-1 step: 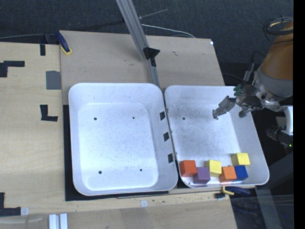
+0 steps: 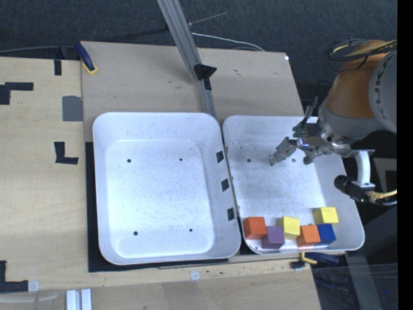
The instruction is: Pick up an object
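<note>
From my seat, the tool point(image 2: 293, 152) hangs over the upper middle of the right bin point(image 2: 258, 131), its two fingers spread apart with nothing between them. The blocks I could pick are well apart from it, huddled along the bin's near edge: an orange block point(image 2: 254, 227), a purple block point(image 2: 275, 236), a yellow block point(image 2: 291, 225), a second orange block point(image 2: 310, 234), a blue block point(image 2: 326, 233) and another yellow block point(image 2: 327, 214). My worry is the crowding — several touch or sit just beside each other, so a finger may land on a neighbour and shove the cluster. They also hug the rim, which could block a finger. The left bin point(image 2: 103, 173) offers nothing to grasp.
</note>
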Controlling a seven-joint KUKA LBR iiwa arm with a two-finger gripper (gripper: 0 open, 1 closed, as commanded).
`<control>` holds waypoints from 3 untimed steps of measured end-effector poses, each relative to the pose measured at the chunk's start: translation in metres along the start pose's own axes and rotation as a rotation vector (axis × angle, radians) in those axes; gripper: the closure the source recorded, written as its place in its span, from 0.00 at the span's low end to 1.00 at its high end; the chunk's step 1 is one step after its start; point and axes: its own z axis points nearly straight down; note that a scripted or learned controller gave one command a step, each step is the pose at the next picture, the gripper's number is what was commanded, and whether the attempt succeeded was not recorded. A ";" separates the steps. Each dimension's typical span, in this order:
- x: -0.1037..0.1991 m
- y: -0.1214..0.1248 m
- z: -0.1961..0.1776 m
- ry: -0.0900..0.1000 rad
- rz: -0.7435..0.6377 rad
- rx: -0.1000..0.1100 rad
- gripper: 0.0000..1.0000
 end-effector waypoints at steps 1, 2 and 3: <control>0.053 -0.016 0.017 0.002 -0.003 -0.002 0.00; 0.116 -0.045 -0.008 0.003 -0.006 -0.005 0.00; 0.158 -0.053 -0.006 0.001 -0.004 -0.004 0.00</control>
